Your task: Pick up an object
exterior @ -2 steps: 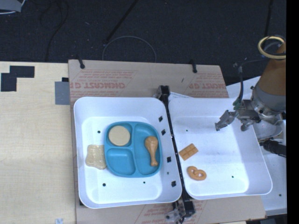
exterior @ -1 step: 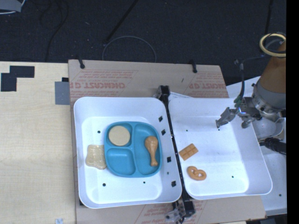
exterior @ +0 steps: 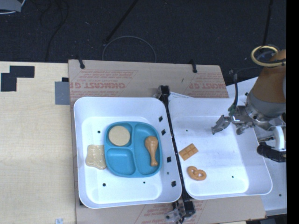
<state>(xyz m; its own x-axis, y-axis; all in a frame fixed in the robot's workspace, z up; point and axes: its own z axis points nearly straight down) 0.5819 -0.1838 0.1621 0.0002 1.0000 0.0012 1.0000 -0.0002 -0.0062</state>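
Hovering over the right bin, nothing grabbed yet

My end effector [exterior: 228,124] is at the right-middle of the frame, above the upper part of the right bin [exterior: 254,183], fingers spread apart with nothing between them. I'd say I'm in the approach step. Closest candidates are the orange waffle-like piece [exterior: 188,151] near the bin's left side and the pretzel [exterior: 196,173] just below it, both lower left of me. The left bin [exterior: 88,192] has a blue tray [exterior: 126,164] with a drumstick [exterior: 152,149] and a cookie [exterior: 118,135]. Next move probably calls for shifting left and down over the waffle piece, then descending.
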